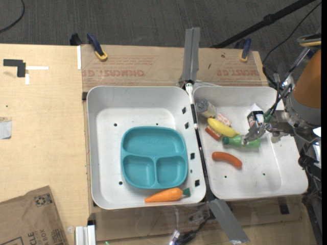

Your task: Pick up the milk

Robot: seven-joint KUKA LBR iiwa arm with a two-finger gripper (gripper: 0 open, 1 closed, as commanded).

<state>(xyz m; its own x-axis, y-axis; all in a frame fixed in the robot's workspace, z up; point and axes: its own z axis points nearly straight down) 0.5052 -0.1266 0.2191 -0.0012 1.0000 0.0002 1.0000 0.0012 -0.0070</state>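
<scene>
A small white and dark carton-like item [254, 118], which may be the milk, sits in the right bin [265, 182] near its back right. My gripper [251, 137] reaches in from the right just in front of that item. Its tip is down at the right end of a green toy vegetable [239, 141]. A small grey-white container [204, 106] lies in the bin's back left corner; I cannot tell which of the two is the milk.
The right bin also holds a yellow banana [223, 128], a red piece [212, 133] beside it and a red sausage [226, 158]. In the left bin [102, 137] lie a teal divided plate [154, 156] and an orange carrot [164, 195]. A metal divider [191, 60] runs between the bins.
</scene>
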